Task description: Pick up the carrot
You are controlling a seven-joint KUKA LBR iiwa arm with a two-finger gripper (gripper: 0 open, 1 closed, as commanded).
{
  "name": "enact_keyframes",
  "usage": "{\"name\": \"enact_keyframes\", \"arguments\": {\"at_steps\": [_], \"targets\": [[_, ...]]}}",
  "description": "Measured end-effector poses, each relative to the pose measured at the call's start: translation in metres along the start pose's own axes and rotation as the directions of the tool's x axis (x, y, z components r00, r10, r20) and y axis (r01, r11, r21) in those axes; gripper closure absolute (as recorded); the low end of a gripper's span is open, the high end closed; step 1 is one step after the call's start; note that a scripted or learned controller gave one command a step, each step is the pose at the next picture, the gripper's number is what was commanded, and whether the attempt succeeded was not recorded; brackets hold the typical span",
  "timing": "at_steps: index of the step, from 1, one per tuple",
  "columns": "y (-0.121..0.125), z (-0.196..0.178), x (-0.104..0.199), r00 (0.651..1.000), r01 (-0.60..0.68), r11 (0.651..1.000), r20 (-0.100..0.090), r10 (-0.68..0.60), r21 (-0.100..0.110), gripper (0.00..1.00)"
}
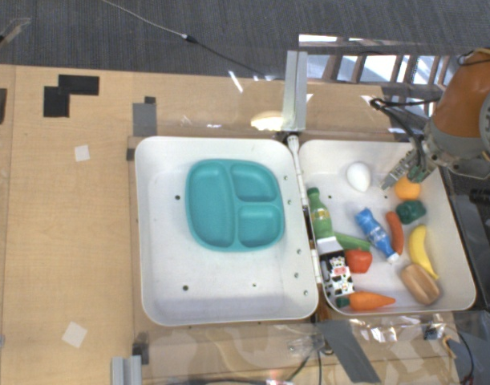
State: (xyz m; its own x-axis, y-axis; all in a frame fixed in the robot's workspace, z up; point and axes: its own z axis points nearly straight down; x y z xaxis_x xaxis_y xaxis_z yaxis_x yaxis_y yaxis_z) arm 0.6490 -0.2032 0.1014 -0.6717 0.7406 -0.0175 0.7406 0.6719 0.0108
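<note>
Over right bin (463, 283) far corner: arm (469, 111) angled down, pincer (406, 171) state unclear, carrot (371, 301) well apart.

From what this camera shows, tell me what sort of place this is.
Probably a robot lab's pick-and-place test bench: two white bins sit on a wooden bench, one holding a teal divided plate, the other toy food such as a carrot and banana.

glossy white plastic bins (228, 307), matt wood bench (60, 239).

Grey arm (469, 115) reaching in, wrist angled down
</note>
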Motion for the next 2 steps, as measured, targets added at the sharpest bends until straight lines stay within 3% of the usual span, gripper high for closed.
{"name": "enact_keyframes", "arguments": {"at_steps": [1,2], "targets": [[0.003,-0.066,0.062,0.994,-0.106,0.994,-0.008,0.106,0.003,1.00],[-0.022,-0.067,0.116,0.983,-0.185,0.983,-0.012,0.185,0.009,1.00]]}}
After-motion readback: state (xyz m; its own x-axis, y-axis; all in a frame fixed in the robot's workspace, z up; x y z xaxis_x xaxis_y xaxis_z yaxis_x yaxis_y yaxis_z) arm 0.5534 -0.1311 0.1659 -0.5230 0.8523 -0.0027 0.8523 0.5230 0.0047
